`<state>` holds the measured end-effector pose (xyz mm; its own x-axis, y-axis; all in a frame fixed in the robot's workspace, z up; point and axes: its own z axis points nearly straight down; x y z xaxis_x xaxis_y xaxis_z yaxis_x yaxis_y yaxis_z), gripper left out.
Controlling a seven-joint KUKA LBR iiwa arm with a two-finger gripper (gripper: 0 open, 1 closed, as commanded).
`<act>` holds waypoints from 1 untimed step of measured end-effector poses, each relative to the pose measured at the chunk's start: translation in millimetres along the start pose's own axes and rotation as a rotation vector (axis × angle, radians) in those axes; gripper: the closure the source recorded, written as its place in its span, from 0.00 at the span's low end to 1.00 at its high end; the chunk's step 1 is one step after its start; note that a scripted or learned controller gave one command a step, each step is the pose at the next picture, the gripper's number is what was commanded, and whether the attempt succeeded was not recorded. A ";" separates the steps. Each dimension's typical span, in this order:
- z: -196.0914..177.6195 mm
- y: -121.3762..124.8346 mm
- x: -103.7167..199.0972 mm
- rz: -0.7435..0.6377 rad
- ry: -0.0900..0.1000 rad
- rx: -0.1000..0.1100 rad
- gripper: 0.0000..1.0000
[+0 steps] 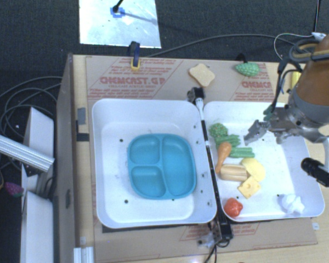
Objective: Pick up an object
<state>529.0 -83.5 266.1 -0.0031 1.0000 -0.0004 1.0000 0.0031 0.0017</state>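
The right bin [310, 201] holds several toy foods: green broccoli [218, 130], an orange carrot [223, 152], a green pea pod [241, 153], a tan sausage roll [233, 172], a yellow lemon [255, 169], a cheese wedge [249, 188], a red tomato [233, 207] and a white crumpled piece [291, 203]. My gripper [255, 131] hangs over the upper middle of this bin, just above and to the right of the pea pod, pointing down-left. Nothing shows in it.
The left bin [109, 147] holds a blue divided plate [162, 166]. On the cardboard behind the bins lie a bread slice [202, 74] and a green knobbly toy [248, 68]. A yellow clamp [134, 56] sits at the back edge. Cables run behind the arm.
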 end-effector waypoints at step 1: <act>126.7 -6.8 -26.0 0.002 0.000 0.002 0.00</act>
<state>522.6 -109.5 139.4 -0.0009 1.0000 0.0001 1.0000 0.0009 -0.0008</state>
